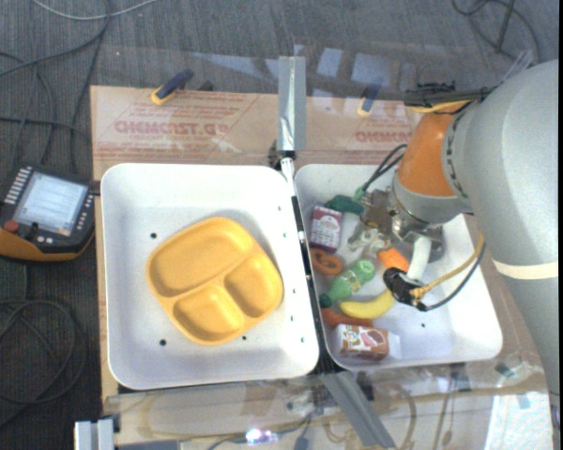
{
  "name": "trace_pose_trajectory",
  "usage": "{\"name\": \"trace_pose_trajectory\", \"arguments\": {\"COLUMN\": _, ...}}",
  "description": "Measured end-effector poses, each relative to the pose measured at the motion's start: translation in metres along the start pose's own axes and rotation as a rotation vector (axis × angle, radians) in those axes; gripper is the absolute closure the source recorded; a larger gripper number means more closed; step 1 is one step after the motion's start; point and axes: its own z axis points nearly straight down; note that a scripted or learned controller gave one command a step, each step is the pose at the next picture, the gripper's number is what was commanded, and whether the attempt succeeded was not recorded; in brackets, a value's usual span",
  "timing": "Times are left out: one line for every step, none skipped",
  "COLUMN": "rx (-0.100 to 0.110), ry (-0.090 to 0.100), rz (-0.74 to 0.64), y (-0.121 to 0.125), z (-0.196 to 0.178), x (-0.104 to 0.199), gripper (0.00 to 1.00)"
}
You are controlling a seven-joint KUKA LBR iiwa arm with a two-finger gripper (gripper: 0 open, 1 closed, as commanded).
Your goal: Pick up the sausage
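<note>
In the right-hand shallow white bin [469, 337] on the desk, the grey arm's pincer [373, 237] sits low over a crowd of toy foods near the bin's middle. The wrist hides its opening, so it cannot be told whether it is spread or closed, or has hold of anything.

The reddish-brown sausage [340, 316], as best it can be made out, lies toward the bin's lower-left corner, apart from the pincer. It touches the yellow plastic banana [368, 305] along one side and lies just beside a brown-and-white packet [364, 342].

The main risk is probably a wrong catch. A green plastic bottle [354, 277] lies between pincer and sausage, and the banana overlaps the target, so a descent slightly off could nip either. The bin's left wall is also near, and a strike there could knock the sausage away.
</note>
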Motion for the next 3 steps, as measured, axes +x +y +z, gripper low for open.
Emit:
{"name": "trace_pose_trajectory", "arguments": {"rx": -0.002, "ry": -0.002, "rz": -0.267, "y": -0.019, "z": -0.087, "x": 0.059, "gripper": 1.00}}
{"name": "trace_pose_trajectory", "arguments": {"rx": -0.001, "ry": -0.001, "rz": -0.255, "y": -0.016, "z": -0.087, "x": 0.047, "gripper": 1.00}}
{"name": "trace_pose_trajectory", "arguments": {"rx": -0.001, "ry": -0.003, "rz": -0.155, "y": 0.042, "z": -0.090, "x": 0.105, "gripper": 1.00}}
